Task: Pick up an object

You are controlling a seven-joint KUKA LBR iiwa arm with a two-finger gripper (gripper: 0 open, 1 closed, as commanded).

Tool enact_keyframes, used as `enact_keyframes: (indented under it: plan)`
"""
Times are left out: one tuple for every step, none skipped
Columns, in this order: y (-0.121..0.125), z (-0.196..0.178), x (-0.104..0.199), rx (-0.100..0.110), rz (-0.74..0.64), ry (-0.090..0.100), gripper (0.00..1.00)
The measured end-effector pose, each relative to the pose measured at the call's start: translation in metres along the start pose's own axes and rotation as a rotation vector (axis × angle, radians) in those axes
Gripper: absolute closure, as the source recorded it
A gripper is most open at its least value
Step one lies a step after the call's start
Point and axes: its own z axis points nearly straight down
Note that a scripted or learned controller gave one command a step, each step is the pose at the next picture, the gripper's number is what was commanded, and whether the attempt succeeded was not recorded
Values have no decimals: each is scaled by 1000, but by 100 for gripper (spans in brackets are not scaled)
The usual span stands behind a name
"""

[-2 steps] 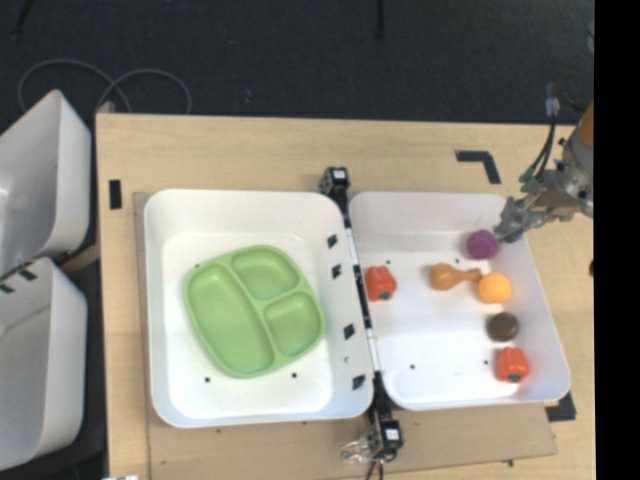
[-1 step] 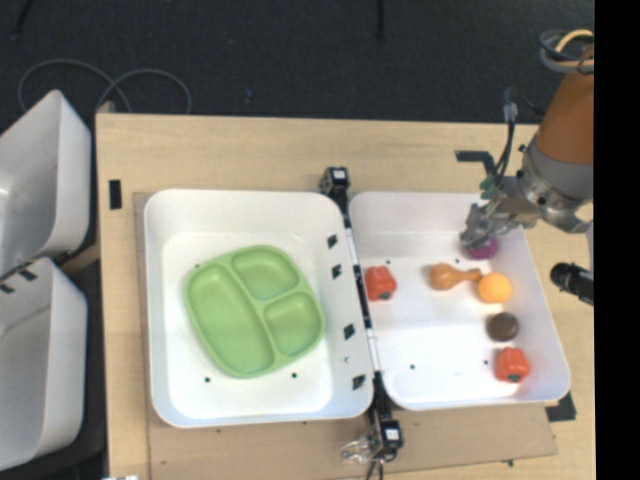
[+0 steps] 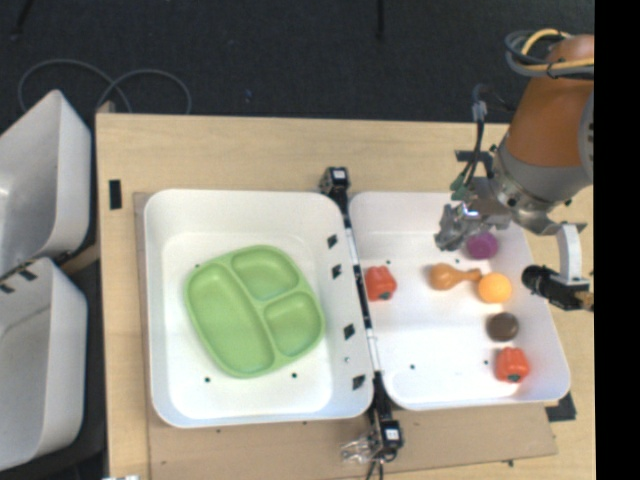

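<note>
The right bin (image 3: 430, 388) holds several small objects: a red-orange piece (image 3: 379, 283) near its left wall, an orange pear-shaped piece (image 3: 449, 277), an orange ball (image 3: 494, 288), a dark brown round piece (image 3: 502, 326), a red piece (image 3: 511, 365) near the front right, and a purple piece (image 3: 482, 244). My gripper (image 3: 459, 230) hangs over the bin's far right part, just left of the purple piece and above the pear-shaped one. Nothing shows between its fingers from this angle.
The left bin (image 3: 170, 388) carries a green divided tray (image 3: 254, 309). A black clamp (image 3: 334, 180) sits at the far end of the wall between the bins. White chairs (image 3: 40, 188) stand to the left of the bench. A black fitting (image 3: 548, 283) juts in at the right.
</note>
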Motion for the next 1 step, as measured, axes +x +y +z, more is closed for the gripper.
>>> enact_keyframes:
  plan:
    - [-6, 3, 42, 2, 0, 1, 100]
